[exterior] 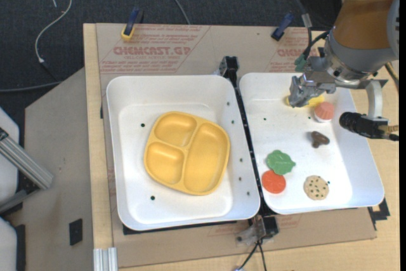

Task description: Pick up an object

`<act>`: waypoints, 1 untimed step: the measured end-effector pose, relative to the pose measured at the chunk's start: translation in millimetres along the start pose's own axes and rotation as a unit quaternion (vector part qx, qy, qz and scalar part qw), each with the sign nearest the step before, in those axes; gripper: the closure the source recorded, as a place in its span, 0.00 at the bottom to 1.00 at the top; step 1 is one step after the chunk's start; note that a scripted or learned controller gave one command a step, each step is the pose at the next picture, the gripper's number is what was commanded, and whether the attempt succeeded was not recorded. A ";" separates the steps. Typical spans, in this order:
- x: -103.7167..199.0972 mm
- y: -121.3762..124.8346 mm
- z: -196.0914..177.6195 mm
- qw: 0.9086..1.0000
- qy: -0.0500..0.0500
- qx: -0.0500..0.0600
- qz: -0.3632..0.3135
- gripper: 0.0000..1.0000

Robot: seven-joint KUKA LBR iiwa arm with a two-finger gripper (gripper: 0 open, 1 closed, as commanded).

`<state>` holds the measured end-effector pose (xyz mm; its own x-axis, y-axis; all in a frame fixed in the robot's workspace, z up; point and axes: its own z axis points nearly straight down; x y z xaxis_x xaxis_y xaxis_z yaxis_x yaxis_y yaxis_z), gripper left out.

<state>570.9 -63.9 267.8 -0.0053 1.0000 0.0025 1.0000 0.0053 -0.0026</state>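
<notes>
My gripper (304, 93) hangs low over the far part of the right bin (355, 162). A small yellow object (316, 99) lies right under it, with bits of yellow poking out on both sides of the gripper. A pink and orange round piece (324, 112) sits just to the right of the gripper. Further toward the front lie a brown lump (319, 139), a green leafy piece (280, 162), a red-orange disc (274, 183) and a chocolate-chip cookie (315, 187).
The left bin (127, 111) holds a yellow divided plate (188, 152). A black divider (244, 136) runs between the two bins. A black cable part (365, 125) on the arm reaches over the right bin's right wall. Clamps sit at the bench's far edge.
</notes>
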 end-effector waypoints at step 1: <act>57.4 -6.5 7.3 1.000 0.000 0.000 0.000 1.00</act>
<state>564.1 -6.6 260.6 -0.0047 1.0000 0.0019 1.0000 0.0047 -0.0031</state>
